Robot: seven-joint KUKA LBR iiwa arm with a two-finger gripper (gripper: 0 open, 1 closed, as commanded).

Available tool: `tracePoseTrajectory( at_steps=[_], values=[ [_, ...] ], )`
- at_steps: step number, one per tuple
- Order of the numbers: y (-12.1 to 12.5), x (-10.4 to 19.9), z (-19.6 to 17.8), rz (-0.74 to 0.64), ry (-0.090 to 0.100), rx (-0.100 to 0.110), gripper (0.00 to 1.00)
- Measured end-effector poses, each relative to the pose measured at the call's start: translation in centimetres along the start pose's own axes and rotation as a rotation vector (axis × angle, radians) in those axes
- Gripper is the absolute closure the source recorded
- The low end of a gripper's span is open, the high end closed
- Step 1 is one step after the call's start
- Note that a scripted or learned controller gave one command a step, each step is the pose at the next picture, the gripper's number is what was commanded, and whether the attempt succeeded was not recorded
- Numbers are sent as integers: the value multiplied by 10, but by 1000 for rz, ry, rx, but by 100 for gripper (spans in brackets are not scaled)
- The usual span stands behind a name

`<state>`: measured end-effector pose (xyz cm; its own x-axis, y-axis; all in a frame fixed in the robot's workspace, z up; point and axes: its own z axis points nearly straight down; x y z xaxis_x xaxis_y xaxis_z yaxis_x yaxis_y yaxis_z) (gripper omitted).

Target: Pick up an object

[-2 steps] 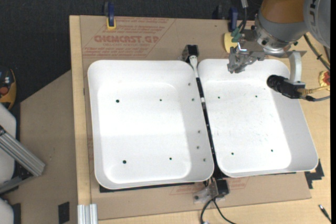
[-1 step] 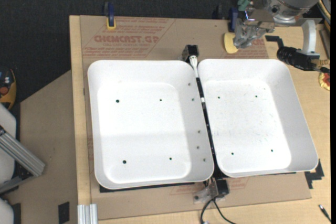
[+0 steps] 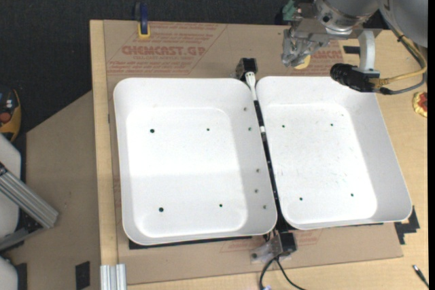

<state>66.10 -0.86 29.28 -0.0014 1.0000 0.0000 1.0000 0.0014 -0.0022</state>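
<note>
The gripper (image 3: 298,59) is up above the back edge of the right bin (image 3: 380,146) w/ a small tan thing (image 3: 303,63) pinched between its fingers, so the pick-up looks done, prob just needs carrying to the left bin (image 3: 129,146) now

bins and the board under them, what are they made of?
Two shallow white bins, left and right: probably moulded plastic, given the smooth, slightly glossy, rounded corners and rolled rims. Flat brown board beneath: probably paper-masked sheet, matte, with red printed lettering; the core is hidden.
</note>
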Motion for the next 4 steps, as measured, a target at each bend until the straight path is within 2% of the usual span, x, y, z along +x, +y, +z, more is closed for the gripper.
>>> tracePoseTrajectory(
  at_steps=[1,2,3,4],
  values=[
    [-28,5,-31,0,1,-2,100],
    [-51,8,-34,1,1,0,100],
    [-22,47,14,-2,1,2,100],
    [-56,42,-30,2,1,-4,100]
  ],
)
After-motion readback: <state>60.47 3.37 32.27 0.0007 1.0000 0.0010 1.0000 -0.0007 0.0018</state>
